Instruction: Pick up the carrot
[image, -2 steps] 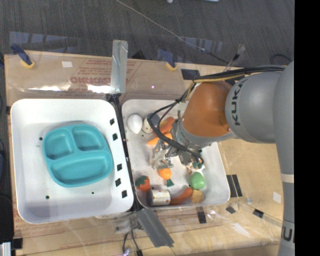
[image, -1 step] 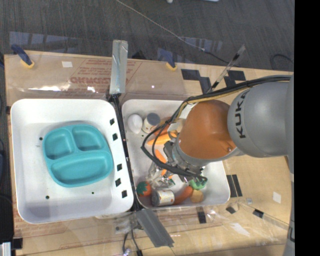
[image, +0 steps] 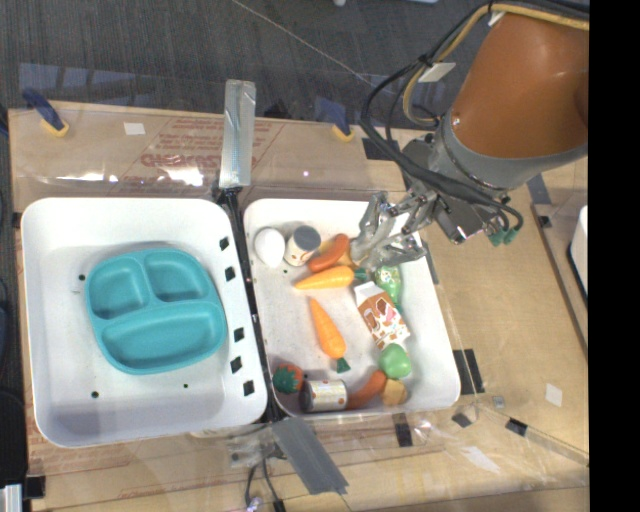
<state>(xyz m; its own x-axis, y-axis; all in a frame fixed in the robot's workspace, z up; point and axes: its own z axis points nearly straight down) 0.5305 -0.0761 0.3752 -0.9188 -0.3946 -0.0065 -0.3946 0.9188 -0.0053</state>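
In the right bin (image: 442, 330), an orange carrot (image: 326, 326) with a green stub lies in the middle, pointing toward the front. A paler orange cone-shaped carrot (image: 325, 279) lies crosswise just behind it, and a darker orange piece (image: 330, 253) rests behind that. My gripper (image: 383, 238) hangs over the bin's back right part, just right of the two rear orange pieces. Its fingers look open with nothing between them. The orange-banded wrist (image: 520, 80) looms at the upper right.
The right bin also holds a white egg (image: 269, 245), a small printed carton (image: 381, 314), green pieces (image: 395, 360), a can (image: 323, 395), a red fruit (image: 288, 378) and another orange piece (image: 368, 386). A teal divided plate (image: 155, 308) sits in the left bin (image: 40, 300).
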